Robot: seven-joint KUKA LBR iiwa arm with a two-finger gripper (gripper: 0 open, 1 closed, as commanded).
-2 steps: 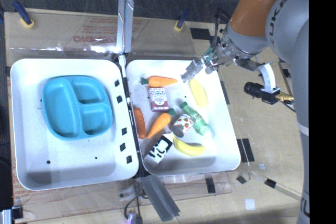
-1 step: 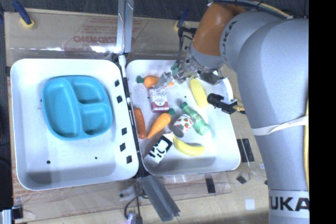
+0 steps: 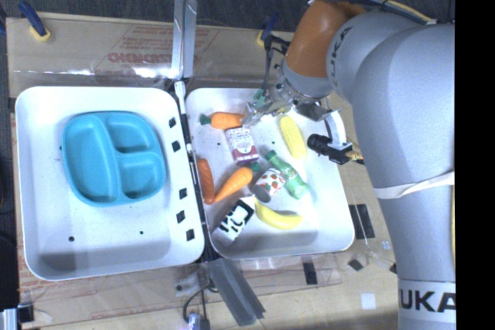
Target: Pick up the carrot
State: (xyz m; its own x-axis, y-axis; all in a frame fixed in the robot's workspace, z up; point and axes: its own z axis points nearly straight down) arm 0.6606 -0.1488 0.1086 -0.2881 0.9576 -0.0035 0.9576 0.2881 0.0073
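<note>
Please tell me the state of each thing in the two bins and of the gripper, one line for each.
Gripper: low over right bin's far side, beside the top carrot.
Top carrot: lying flat, not gripped.
Middle carrot: lying tilted.
Left carrot: lying along the bin's left wall.
Corn cob: lying flat.
Banana: lying flat.
Green bottle: lying on its side.
Blue tray: flat in left bin.

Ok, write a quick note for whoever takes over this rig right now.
Gripper: low over the right bin's far end, beside the top carrot; finger state unclear, nothing visibly held.
Carrots: two more in that bin, one at the centre, one along the left wall.
Left bin: holds a blue divided plate.
Done: no carrot lifted.
Left: grasp one and raise it.
</note>
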